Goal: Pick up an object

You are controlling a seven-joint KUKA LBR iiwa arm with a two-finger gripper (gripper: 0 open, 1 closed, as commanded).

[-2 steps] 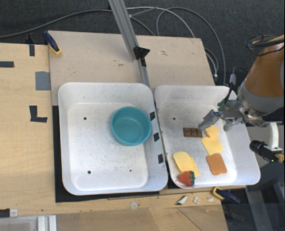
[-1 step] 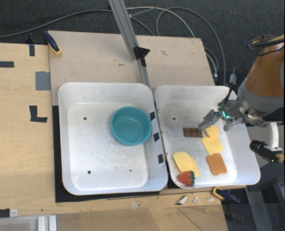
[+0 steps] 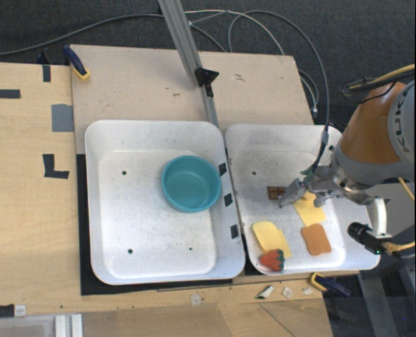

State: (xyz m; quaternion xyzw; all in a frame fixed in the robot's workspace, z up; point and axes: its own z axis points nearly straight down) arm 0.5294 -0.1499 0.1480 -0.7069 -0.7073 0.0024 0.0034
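We are seeing a round teal plastic bowl sitting in the left shallow white bin. In the right shallow white bin, a small brown block is lying behind a flat yellow slab, with a flat orange slab lying to its right.

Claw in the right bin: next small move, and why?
Probably lower onto the small brown block. The claw sits right beside it with nothing visibly held, while the yellow pieces and orange piece lie farther toward the bin's near edge.

white bins, metal pole, cables
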